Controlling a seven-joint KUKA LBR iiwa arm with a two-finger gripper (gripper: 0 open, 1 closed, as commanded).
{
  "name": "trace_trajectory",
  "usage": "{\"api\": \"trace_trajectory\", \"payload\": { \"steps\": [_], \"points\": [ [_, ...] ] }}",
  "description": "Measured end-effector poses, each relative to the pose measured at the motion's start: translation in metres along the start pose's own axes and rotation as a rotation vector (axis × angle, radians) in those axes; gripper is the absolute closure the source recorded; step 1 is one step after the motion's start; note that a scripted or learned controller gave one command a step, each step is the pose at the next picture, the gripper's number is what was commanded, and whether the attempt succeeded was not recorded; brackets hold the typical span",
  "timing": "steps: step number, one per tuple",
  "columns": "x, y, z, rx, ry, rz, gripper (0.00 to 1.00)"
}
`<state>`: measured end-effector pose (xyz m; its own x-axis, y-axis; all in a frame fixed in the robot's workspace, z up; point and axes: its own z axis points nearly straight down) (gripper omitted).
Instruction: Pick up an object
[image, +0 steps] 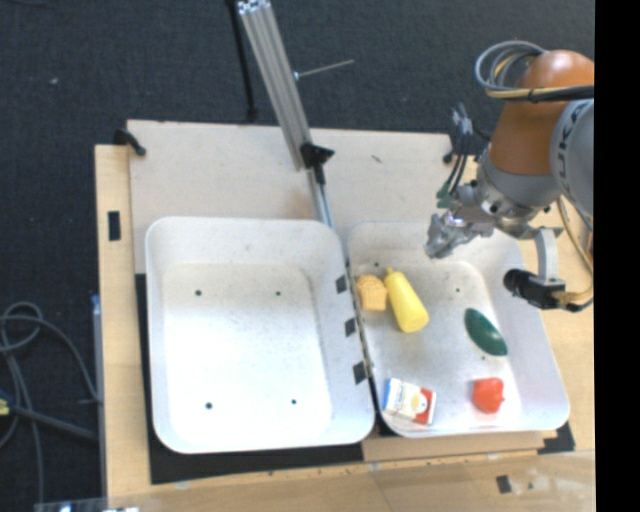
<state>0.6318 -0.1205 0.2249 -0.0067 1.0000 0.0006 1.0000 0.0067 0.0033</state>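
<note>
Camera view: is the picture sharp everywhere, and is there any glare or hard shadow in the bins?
Camera view: soft, even light; the white bins show no glare and only faint shadows; the yellow object looks fairly crisp; the gripper is slightly blurred.

Open floor in the right bin (520, 400) between yellow bottle (407, 301) and green object (485, 332).

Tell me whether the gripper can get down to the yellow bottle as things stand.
Probably yes. The gripper hangs over the right bin's far end, and the yellow bottle lies just nearer, top side bare. The small tan piece right beside it may crowd one finger.
</note>
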Motion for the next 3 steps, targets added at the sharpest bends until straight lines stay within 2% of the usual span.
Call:
{"api": "trace_trajectory", "payload": {
  "steps": [2, 3],
  "points": [
    [0.087, 0.02, -0.017, 0.001, 0.0, 0.0, 1.0],
    [0.137, 0.028, -0.007, 0.001, 0.0, 0.0, 1.0]
  ]
}}
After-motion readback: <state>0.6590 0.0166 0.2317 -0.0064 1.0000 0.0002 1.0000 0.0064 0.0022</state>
